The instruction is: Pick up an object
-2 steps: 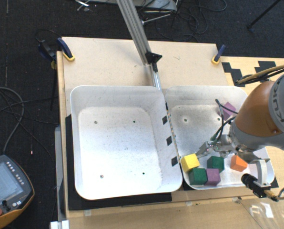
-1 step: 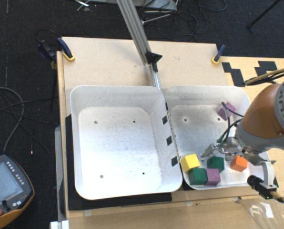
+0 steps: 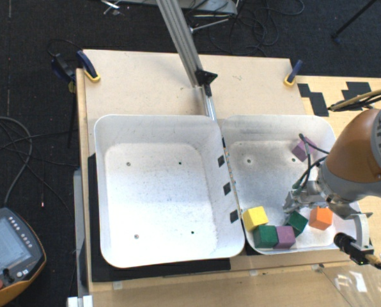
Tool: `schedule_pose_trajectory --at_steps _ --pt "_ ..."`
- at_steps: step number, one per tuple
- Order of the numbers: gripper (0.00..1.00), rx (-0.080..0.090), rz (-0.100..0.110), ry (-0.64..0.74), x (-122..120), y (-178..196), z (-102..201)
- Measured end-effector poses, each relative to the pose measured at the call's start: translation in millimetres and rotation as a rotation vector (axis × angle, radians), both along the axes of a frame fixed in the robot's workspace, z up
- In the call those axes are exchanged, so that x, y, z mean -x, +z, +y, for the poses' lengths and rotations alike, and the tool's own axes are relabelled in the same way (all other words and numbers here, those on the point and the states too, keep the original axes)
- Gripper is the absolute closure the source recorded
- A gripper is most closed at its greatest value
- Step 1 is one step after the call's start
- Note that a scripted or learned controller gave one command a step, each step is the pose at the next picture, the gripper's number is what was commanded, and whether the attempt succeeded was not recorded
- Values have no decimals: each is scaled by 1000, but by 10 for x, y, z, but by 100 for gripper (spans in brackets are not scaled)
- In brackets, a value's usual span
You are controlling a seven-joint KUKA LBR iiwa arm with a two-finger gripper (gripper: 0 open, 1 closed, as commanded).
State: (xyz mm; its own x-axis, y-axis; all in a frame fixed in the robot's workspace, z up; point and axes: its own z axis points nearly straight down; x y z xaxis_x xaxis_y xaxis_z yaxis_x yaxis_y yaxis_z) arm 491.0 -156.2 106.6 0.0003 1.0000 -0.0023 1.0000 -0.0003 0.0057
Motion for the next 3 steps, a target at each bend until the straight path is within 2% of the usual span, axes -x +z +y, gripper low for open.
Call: schedule_pose_trajectory --at_steps 1,2,3 --pt "100 -1 3 4 -81 -107 256" --pt "0 -3 3 2 -84 -108 258" --pt "0 2 -2 5 -1308 -102 -237"
